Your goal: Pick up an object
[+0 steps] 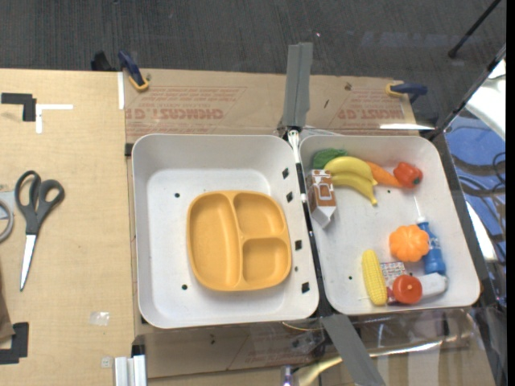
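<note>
**Bins set side by side, toys gathered in the right one**

Objects for picking lie in the right bin (455, 215). Along its far side a yellow banana (354, 174) curves across the floor, with a green item (325, 158) just behind its left end and an orange and red piece (401, 174) touching its right end. A small brown and white carton (323, 197) lies tilted near the wall shared with the other bin, just beside the banana.

Toward the near right corner sits a round orange fruit (408, 244), with a blue bottle (433, 253) against its right side. Nearer the front edge an ear of corn (372, 277) lies lengthwise, and a red tomato (407, 289) rests just right of it, touching a small white-labelled item (392, 269) whose kind is hard to read.

The left bin (145, 215) holds a yellow divided plate (239, 240) lying flat near its middle, three compartments facing up.

Both bins rest on a sheet of printed cardboard (185, 103), fixed at the far edge by two blue clamps (133, 71). A grey bar (298, 79) runs back from the gap between the bins. On the counter (72, 296), well to the left, lies a pair of black-handled scissors (32, 215).

How the fingers stand cannot be told.
</note>
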Controlling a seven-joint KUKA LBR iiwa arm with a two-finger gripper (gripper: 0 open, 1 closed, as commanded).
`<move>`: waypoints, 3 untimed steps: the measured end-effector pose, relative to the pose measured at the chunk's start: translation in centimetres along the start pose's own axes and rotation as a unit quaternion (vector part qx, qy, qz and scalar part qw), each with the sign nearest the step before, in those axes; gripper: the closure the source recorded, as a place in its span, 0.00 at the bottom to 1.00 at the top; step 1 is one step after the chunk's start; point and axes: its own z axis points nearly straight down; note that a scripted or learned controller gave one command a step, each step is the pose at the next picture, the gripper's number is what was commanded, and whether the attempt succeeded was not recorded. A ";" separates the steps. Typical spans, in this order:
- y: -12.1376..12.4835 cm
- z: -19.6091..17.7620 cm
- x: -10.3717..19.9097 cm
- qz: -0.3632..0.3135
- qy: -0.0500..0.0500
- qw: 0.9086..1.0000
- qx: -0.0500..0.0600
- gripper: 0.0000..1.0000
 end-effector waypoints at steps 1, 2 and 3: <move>0.0 0.8 0.0 -0.189 -0.001 0.982 -0.002 1.00; 0.1 -0.9 -0.4 -0.347 -0.001 0.938 -0.001 1.00; 0.3 -0.4 -1.1 -0.528 -0.001 0.849 -0.002 1.00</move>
